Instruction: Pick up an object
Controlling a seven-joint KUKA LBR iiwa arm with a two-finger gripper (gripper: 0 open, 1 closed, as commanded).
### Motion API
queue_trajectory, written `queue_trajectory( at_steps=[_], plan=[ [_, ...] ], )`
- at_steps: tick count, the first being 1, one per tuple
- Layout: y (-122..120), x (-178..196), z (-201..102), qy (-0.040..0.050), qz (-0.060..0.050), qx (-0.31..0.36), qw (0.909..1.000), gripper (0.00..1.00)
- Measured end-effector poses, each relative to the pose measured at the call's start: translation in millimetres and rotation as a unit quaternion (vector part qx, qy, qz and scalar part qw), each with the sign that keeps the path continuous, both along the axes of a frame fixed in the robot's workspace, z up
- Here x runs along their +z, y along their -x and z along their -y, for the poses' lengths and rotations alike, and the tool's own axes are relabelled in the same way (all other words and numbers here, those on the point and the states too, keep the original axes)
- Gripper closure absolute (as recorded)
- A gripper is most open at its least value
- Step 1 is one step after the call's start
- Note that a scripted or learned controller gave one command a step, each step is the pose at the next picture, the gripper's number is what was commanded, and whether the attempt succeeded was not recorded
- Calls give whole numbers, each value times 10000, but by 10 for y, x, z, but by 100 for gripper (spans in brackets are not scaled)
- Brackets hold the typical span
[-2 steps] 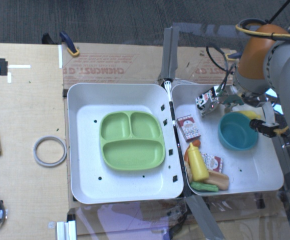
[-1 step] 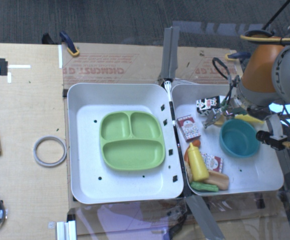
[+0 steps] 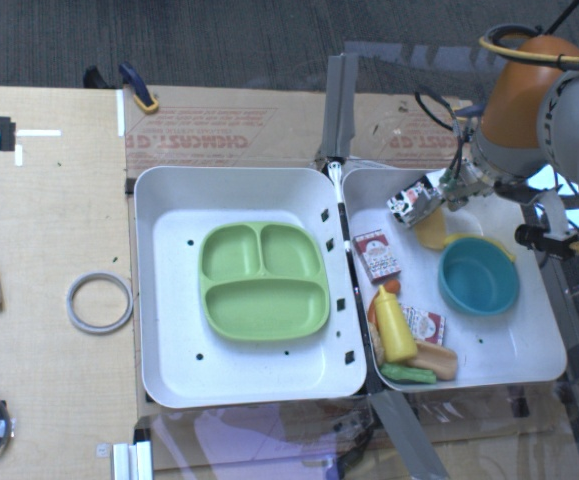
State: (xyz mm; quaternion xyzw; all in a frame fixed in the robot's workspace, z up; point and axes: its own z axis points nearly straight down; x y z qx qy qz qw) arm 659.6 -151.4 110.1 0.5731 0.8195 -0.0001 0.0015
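Reached in low over the right bin [image 3: 529, 363], gripper [image 3: 412, 202] tilted left, above-left of the blue bowl [image 3: 480, 276]; claw state impossible to tell

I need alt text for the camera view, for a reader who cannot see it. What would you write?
A grey arm with an orange band reaches from the right, its gripper over the right bin, at a black-and-white object. That bin also holds a blue bowl, a yellow bottle and small packets. The left bin holds a green divided plate.
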Motion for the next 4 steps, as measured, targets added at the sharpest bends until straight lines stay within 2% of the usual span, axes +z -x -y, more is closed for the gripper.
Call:
queue_trajectory(
  at_steps=[1,2,3,4],
  plan=[
    [101,184,-34,1,-3,742,9972,0],
    [141,546,566,3,3,-228,9997,0],
    [787,-181,434,-7,-11,638,9980,0],
    [784,-79,446,-5,-5,620,9981,100]
  ],
)
